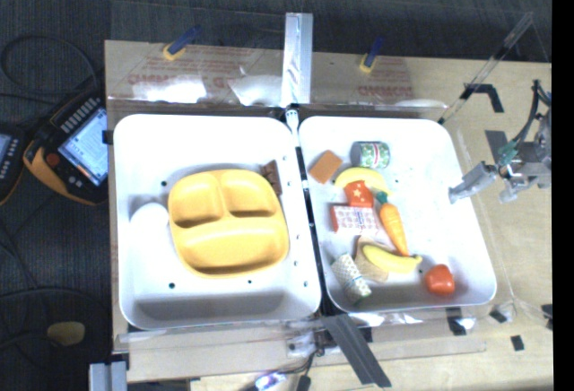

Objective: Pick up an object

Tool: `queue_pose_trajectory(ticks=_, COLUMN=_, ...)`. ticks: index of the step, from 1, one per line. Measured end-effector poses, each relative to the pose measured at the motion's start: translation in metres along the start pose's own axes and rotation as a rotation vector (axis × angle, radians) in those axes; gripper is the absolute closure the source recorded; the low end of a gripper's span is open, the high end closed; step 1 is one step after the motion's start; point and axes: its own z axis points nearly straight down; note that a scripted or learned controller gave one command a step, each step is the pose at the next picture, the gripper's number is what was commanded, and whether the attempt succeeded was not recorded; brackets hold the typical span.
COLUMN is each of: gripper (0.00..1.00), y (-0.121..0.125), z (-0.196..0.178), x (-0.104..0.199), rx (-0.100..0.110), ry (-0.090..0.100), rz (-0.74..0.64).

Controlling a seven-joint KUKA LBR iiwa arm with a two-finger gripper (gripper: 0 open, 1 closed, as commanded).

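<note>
**Q:** What is laid out on the bench, starting with the biggest things?

**A:** Two shallow white plastic bins sit side by side on a pale wooden bench. The left white bin (143, 291) holds a glossy yellow plastic divided tray (228, 221) with rounded corners, two small compartments at the far side and one long one at the near side. A small dark brown block (272, 174) touches its upper right corner. The right white bin (466, 241) holds a cluster of toy foods.

**Q:** What are the toy foods, and which way do they point?

**A:** A yellow plastic banana (392, 262) lies near the front, its long axis running left to right. An orange carrot with a green top (393, 225) lies just above it, touching, green end up-left and tip down-right. Beside the carrot is a flat pink-and-white printed box (356, 219); its printing is too small to read. Above that sits a red and yellow fruit-shaped piece (359, 189). A green-labelled tin can (369, 154) lies on its side near the far wall, label unreadable. An orange square block (325, 166) is just left of it. A patterned grey-white cylinder (348, 274) rests left of the banana, and a small red tomato-like ball (439, 280) sits in the front right corner.

**Q:** And the robot's hand?

**A:** The grey metal gripper (502, 172) hangs over the right bin's right rim, apart from all the toys. Nothing is in it; I cannot tell how wide it stands.
</note>
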Motion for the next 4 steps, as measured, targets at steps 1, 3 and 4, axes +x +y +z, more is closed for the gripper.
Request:
queue_pose_trajectory(ticks=1, gripper=0.00, y=0.037, z=0.135, x=0.019, rx=0.000, ry=0.001, rz=-0.169)
queue_pose_trajectory(ticks=3, gripper=0.00, y=0.035, z=0.177, x=0.074, rx=-0.031, ry=-0.009, rz=-0.190)
queue_pose_trajectory(ticks=4, gripper=1.00, y=0.034, z=0.170, x=0.076, rx=-0.023, ry=-0.004, rz=-0.193)
